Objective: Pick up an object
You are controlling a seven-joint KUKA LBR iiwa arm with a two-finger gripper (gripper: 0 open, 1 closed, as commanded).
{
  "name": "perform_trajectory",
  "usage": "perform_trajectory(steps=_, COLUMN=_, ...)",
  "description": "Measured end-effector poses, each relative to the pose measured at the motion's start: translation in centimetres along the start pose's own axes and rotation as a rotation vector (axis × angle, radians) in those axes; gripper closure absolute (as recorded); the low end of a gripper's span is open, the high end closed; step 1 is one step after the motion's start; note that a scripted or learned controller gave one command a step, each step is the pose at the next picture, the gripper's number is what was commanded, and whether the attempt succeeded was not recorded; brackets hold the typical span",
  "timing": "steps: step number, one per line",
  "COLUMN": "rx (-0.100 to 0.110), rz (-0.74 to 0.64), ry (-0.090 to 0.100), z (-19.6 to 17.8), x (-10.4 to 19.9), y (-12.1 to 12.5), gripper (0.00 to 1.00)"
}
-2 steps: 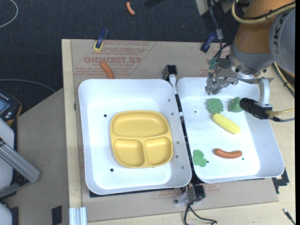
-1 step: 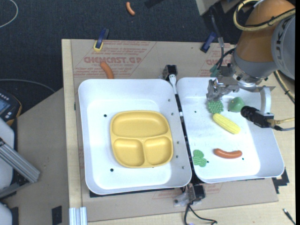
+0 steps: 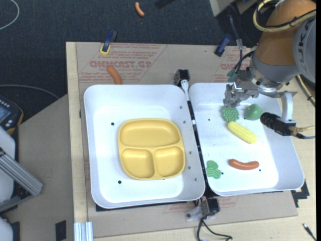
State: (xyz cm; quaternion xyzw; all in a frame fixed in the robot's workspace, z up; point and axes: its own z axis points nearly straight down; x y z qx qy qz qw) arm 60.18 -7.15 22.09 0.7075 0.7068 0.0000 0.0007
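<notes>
Two white bins (image 3: 95,134); one yellow tray (image 3: 150,147); one corn cob (image 3: 242,132); three sausages (image 3: 244,164); possibly three green vegetables (image 3: 230,114).

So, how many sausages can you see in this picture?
3: one sausage in the right bin, one on the bench board behind the left bin, one on the dark floor beyond.

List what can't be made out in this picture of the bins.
- Gripper fingers: camera view; small and dark against the broccoli, so open or shut is unclear.
- Green object by the gripper: partly covered by the wrist; its kind is unclear.
- Arm: cut off by the top and right edges.
- Board lettering: faint, only partly readable.
- Dark device at the left: cut off by the edge.
</notes>
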Motion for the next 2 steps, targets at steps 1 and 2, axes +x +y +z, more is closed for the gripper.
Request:
perform_trajectory(steps=1, rx=-0.003, rz=-0.002, ry=0.000, z=-1.36, x=0.13, y=1.00, gripper=1.00)
perform_trajectory(steps=2, rx=0.001, rz=-0.002, ry=0.001, z=-1.39, x=0.66, y=0.52, gripper=1.00)
